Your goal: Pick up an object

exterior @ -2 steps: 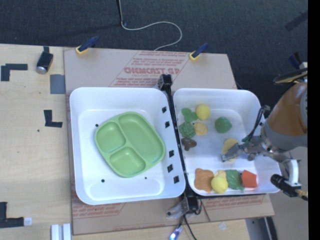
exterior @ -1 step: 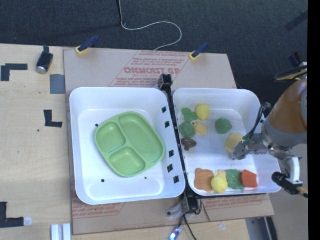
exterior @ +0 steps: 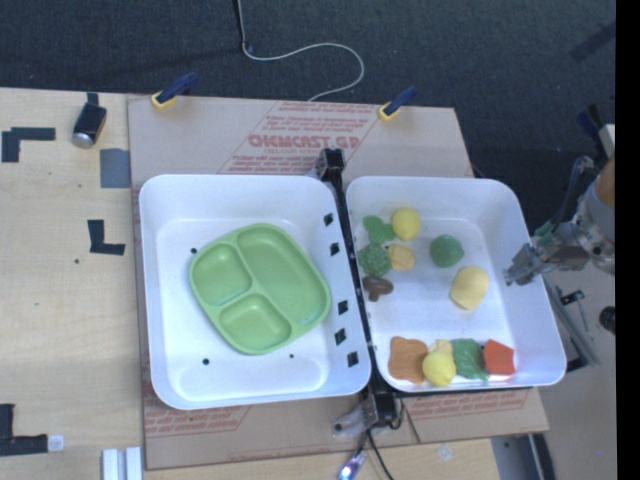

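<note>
We saw two shallow white plastic bins side by side on a sheet of brown printed cardboard [exterior: 300, 138] that covered the pale wooden desk [exterior: 50, 268]. The left bin [exterior: 165, 298] held a light green plastic tray with three compartments [exterior: 260, 286], lying tilted near its middle. The right bin [exterior: 500, 203] held the small toy foods. Toward its 11 o'clock corner sat a round yellow ball [exterior: 405, 222], with a green leafy piece [exterior: 377, 230] just beside it at 9 o'clock. Below them lay a green broccoli-like piece [exterior: 374, 260], touching a pale yellow lump [exterior: 400, 258], and a small brown piece [exterior: 377, 288] near the dividing wall. A dark green ball [exterior: 446, 250] sat near the bin's centre, and a pale yellow lemon-shaped piece [exterior: 469, 287] lay at its 5 o'clock. Along the 6 o'clock wall we found an orange flat piece [exterior: 407, 358], a yellow rounded piece [exterior: 439, 367], a green block [exterior: 467, 358] and a red block [exterior: 499, 358] in a row.

The claw [exterior: 521, 266] hovered at the right bin's 3 o'clock rim, near the lemon-shaped piece but apart from it. We could not tell how its jaws stood, and we saw nothing between them.
</note>
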Controlling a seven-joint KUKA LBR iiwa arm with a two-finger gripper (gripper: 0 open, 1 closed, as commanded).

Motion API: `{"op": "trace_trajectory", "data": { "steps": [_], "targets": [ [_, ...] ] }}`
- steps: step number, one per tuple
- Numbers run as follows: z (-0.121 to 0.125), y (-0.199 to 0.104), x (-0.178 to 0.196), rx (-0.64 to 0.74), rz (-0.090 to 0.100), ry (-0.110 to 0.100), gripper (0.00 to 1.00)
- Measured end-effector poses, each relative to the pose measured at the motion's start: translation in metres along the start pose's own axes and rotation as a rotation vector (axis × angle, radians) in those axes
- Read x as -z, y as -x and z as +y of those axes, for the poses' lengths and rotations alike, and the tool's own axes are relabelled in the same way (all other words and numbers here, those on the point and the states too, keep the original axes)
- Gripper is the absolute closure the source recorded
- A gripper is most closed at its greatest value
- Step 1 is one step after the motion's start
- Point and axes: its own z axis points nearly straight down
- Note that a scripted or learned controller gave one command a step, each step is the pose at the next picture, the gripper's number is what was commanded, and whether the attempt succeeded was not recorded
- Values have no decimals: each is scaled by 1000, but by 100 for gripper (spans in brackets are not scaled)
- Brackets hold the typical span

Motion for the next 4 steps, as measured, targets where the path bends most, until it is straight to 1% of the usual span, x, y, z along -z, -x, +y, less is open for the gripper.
{"op": "trace_trajectory", "data": {
  "steps": [1, 2, 3, 4],
  "targets": [
    [36, -120, 102, 15, 6, 2, 100],
    [27, -194, 193, 10, 7, 0, 100],
    [20, -250, 238, 6, 6, -5, 100],
    [-13, -314, 251, 8, 6, -10, 100]
  ]
}}
